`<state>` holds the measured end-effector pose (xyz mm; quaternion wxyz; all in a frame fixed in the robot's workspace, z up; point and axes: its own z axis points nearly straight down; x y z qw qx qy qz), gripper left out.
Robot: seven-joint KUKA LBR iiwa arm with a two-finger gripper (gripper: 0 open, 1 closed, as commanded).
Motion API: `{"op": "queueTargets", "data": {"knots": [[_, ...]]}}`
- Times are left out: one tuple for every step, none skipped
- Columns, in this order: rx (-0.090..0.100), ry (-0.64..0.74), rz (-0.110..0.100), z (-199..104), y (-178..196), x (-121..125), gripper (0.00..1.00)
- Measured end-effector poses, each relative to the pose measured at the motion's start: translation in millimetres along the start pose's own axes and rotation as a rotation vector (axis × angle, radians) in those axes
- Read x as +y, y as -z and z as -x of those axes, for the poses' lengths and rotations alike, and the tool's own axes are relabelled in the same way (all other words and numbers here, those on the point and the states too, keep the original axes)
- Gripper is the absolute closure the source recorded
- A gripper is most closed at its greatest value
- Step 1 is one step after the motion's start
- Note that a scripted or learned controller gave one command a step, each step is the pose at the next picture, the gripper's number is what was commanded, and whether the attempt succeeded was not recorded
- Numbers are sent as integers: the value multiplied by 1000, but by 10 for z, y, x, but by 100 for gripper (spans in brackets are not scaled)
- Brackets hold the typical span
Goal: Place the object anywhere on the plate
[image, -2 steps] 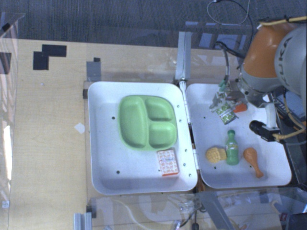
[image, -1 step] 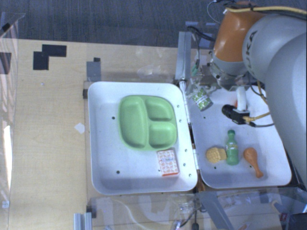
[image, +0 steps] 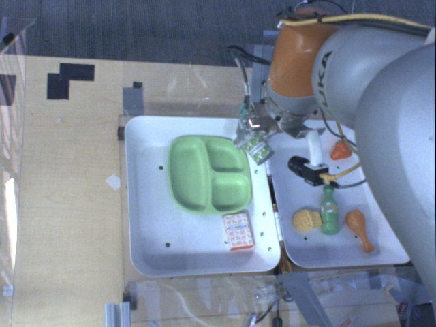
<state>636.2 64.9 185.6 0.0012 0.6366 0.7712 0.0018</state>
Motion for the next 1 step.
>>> {"op": "queueTargets", "data": {"knots": [[-1,0,0,2,1,0,0]]}}
